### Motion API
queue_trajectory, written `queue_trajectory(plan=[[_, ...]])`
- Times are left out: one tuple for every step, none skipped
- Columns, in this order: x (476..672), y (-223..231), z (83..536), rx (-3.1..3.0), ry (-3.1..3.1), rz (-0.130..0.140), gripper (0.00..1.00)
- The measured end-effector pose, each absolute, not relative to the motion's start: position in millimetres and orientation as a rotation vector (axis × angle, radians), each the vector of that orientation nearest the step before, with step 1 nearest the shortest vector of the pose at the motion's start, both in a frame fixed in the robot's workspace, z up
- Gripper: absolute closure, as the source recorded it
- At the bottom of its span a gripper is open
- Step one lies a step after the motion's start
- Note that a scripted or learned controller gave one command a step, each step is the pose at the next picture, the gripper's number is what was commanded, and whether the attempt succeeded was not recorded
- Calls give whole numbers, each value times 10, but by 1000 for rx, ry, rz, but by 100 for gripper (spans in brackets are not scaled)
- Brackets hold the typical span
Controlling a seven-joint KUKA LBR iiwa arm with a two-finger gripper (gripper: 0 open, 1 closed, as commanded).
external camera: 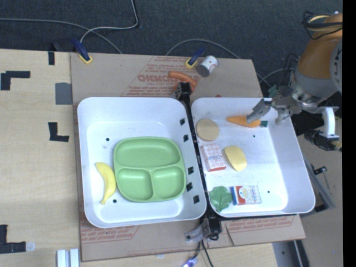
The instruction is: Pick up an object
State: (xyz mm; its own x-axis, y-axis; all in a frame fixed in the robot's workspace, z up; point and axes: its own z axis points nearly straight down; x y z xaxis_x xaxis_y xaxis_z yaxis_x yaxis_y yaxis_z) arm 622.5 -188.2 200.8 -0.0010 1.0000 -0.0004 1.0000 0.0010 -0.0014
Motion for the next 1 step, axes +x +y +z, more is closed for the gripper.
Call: queue_trajectory(plan=[[6625,-1611,921,-2217,-2215,12,0]])
